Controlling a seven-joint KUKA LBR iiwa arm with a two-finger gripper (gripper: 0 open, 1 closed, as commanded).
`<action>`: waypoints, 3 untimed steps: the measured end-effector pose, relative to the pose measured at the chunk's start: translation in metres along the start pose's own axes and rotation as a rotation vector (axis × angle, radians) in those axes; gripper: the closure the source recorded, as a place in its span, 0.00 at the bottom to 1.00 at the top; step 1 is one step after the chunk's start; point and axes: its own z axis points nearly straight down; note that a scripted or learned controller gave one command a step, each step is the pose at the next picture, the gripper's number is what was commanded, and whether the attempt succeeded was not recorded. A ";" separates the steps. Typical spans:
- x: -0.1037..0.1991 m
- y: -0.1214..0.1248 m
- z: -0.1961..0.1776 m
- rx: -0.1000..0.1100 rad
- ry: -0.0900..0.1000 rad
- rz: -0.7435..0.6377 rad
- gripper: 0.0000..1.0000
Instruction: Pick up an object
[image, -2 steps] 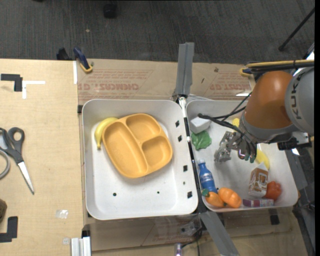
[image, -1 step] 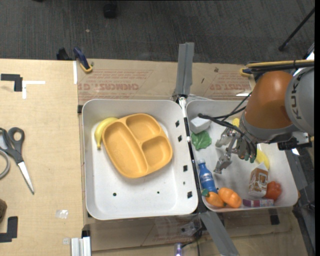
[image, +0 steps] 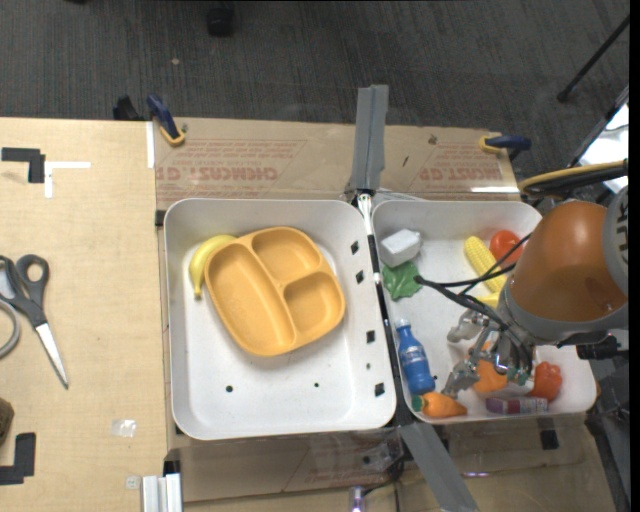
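Right bin (image: 440, 212), near edge: an orange carrot-like piece (image: 441, 405) lies in the near left corner, and a slim tube with a pink band (image: 517, 405) lies flat along the near wall to its right.

Just beyond these: my gripper (image: 487, 372) is low in the near right part of this bin, my orange-banded wrist above it. An orange object (image: 492, 378) sits right at my fingertips; I cannot tell whether my fingers are spread or closed, or whether they grip it. A red-orange piece (image: 547, 380) lies just right of the gripper.

Left of the gripper: a blue bottle (image: 413, 357) with a white cap lies along the bin's left wall.

Farther in: a green leafy piece (image: 401, 282), then a white block (image: 401, 244) near the far left corner. A yellow corn cob (image: 483, 262) and a red tomato-like item (image: 503, 243) lie toward the far right, partly behind my arm.

Left bin (image: 190, 390): an orange divided plate (image: 275, 288), with a yellow banana (image: 205, 261) touching its far left rim.

Bench, left side: scissors (image: 38, 310).
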 end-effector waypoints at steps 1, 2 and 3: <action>-0.033 0.014 0.001 0.000 0.002 0.081 0.00; -0.033 0.015 -0.008 0.000 0.000 0.078 1.00; -0.018 0.048 -0.168 0.000 0.000 0.023 1.00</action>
